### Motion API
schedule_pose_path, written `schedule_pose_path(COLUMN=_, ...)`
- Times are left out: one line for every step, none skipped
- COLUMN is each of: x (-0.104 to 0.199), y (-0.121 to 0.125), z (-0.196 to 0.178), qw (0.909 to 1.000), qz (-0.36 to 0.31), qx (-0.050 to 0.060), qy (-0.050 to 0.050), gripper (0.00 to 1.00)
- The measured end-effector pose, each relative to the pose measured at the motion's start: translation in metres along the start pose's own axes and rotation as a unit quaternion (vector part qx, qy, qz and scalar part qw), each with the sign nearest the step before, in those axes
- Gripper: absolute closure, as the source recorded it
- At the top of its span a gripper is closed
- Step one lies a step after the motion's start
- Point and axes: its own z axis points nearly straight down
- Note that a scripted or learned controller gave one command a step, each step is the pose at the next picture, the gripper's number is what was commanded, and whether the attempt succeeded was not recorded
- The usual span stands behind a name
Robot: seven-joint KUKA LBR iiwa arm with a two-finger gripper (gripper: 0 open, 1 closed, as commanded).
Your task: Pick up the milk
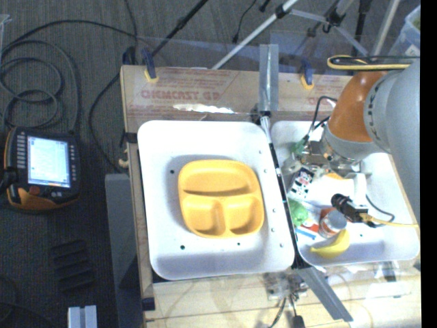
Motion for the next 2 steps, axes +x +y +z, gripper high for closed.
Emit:
schedule_pose_path(x=0.005, y=0.000, z=-0.008, qw=1.0000, qz=-0.003, qx=0.003, qy=0.004, gripper=1.00)
schedule_pose_path(x=0.016, y=-0.030, z=-0.114, qw=0.9980, qz=-0.060, qx=0.012, qy=0.014, gripper=1.00)
